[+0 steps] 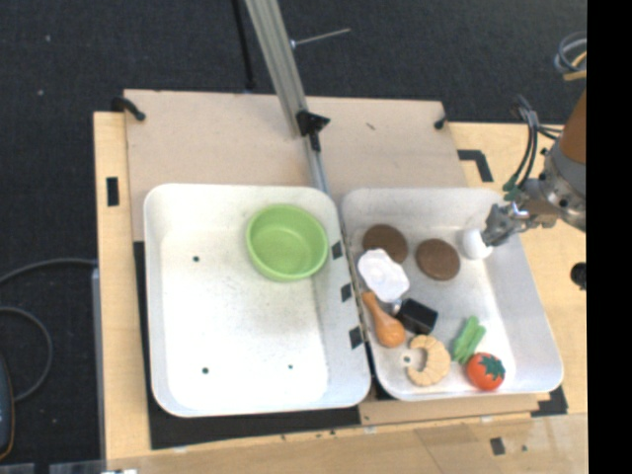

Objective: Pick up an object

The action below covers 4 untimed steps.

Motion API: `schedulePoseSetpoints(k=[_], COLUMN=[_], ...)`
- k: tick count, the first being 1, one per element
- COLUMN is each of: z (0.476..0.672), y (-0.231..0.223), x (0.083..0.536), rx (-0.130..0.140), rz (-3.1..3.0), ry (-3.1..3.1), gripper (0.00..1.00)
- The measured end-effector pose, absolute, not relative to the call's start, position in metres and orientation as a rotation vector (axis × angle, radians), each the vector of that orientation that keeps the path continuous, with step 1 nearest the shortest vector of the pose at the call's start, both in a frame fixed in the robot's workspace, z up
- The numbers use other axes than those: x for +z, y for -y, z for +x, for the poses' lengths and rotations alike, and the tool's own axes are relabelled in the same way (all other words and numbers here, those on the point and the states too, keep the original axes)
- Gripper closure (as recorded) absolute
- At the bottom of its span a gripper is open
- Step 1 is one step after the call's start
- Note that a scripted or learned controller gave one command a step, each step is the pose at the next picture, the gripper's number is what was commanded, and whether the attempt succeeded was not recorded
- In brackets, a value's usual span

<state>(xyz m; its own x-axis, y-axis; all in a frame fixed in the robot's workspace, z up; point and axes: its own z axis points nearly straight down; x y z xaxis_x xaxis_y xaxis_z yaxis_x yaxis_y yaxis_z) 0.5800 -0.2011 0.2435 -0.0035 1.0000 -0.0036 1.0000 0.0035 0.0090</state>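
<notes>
Nearest the camera, a red tomato (485, 370) lies in the front corner of the right bin (528, 309), and everything else is placed from it. Just beside it toward the bin's middle sits a green pepper (467, 338), and on the far side of that a tan ring-shaped biscuit (428, 360). Further along from the tomato come an orange carrot (382, 323), a small black block (418, 316) and a crumpled white cloth (383, 274). Two brown discs (436, 259) lie well behind the tomato, toward the bin's far wall. A green bowl (286, 243) stands in the left bin (178, 304), well apart from all of it.

The gripper (497, 226) hangs over the far right rim, behind the tomato, with a small white cylinder (475, 243) touching or just beside its tip. Whether it is pinching that cylinder, or how its jaws stand, I cannot tell.

Risks, as I judge them: a descent so near the wall could strike the rim, a round white piece could roll free, and the crowded toys near the tomato invite a grab on two at once.
</notes>
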Motion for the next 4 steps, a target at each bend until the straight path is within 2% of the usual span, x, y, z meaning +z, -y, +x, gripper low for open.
schedulePoseSetpoints(k=[1, 2, 4], z=[0.580, 0.585, 0.610], y=[0.202, 0.160, 0.061], x=[0.218, 0.225, 0.236], rx=[-0.004, 0.001, 0.004], rz=[2.220, 2.215, 2.213], ry=[-2.222, -2.227, -2.228], gripper=[1.00, 1.00, 1.00])
